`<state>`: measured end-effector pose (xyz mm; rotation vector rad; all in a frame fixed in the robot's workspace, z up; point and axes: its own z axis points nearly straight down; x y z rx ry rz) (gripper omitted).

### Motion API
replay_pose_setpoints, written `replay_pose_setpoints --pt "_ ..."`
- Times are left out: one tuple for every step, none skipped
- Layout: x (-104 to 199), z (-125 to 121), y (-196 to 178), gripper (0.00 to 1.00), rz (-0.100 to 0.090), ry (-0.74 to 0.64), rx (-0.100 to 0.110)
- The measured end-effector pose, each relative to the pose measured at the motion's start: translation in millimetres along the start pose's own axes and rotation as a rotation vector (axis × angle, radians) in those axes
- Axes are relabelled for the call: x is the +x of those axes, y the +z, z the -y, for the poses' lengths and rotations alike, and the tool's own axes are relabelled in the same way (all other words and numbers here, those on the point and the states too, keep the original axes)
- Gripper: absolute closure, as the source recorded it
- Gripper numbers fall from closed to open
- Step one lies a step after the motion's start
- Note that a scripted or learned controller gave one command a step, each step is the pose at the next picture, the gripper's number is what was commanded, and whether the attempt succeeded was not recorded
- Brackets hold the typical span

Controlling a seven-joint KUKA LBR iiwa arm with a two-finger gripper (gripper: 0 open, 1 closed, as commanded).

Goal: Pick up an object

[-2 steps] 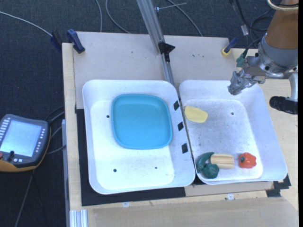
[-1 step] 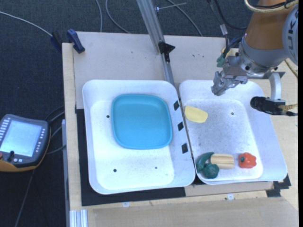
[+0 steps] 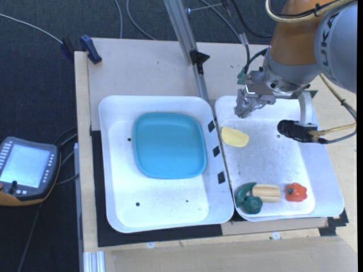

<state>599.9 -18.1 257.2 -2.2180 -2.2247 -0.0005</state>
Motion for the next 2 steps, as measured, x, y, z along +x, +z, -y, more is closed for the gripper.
replay_pose_setpoints --pt "45.5 13.8 14.3 1.00 -0.001 -0.001 0.001" --pt "96.1 34.3 11.9 1.00 -0.001 -0.002 0.000"
